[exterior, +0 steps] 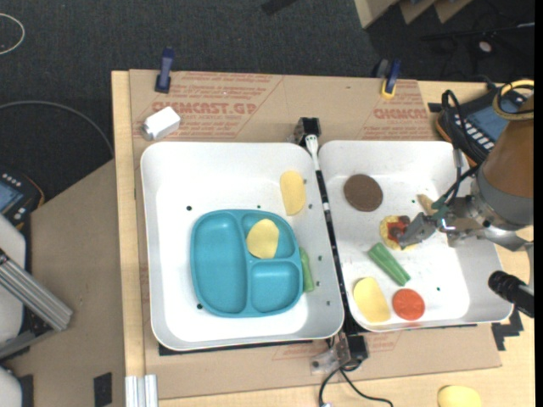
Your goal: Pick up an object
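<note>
The gripper (417, 227) is down in the right bin (441, 155), centre-right of frame, right against a small red-and-yellow object (394, 227) — this looks like the grasp itself. Whether the fingers are open or closed around it, I cannot tell; they blur into the toy. Just below lies a green stick (389, 263) — close company. Next call: a firm close, then a straight lift clear of it.

Grey arm (509, 195), orange band, black cables, dark metal hand (414, 227)
</note>
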Robot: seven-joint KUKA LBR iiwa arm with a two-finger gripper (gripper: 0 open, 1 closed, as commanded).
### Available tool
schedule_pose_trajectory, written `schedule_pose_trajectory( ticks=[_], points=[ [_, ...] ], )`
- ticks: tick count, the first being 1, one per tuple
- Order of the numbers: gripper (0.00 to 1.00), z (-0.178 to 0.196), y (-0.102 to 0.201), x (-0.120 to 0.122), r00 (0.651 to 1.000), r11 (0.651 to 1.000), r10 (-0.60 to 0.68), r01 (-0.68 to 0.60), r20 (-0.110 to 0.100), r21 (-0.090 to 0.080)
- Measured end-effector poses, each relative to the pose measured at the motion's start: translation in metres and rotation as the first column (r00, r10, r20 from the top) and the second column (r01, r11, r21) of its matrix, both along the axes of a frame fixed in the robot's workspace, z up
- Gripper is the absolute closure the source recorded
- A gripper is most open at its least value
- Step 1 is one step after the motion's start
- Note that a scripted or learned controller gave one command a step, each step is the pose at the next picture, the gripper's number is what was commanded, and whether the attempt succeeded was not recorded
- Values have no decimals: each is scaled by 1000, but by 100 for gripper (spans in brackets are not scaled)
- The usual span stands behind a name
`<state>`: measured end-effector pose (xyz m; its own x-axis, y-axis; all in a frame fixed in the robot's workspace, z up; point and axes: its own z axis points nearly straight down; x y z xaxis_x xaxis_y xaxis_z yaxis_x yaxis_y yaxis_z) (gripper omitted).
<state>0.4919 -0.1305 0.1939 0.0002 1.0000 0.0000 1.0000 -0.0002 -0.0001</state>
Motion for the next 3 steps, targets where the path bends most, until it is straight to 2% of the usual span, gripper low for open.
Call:
schedule_pose_trajectory(
  ticks=[1, 3],
  points=[
    [0, -55, 35, -9, 1000, 1000, 3, -3, -7, 4],
    [0, -52, 33, -8, 1000, 1000, 0, 0, -1, 1]
  ],
)
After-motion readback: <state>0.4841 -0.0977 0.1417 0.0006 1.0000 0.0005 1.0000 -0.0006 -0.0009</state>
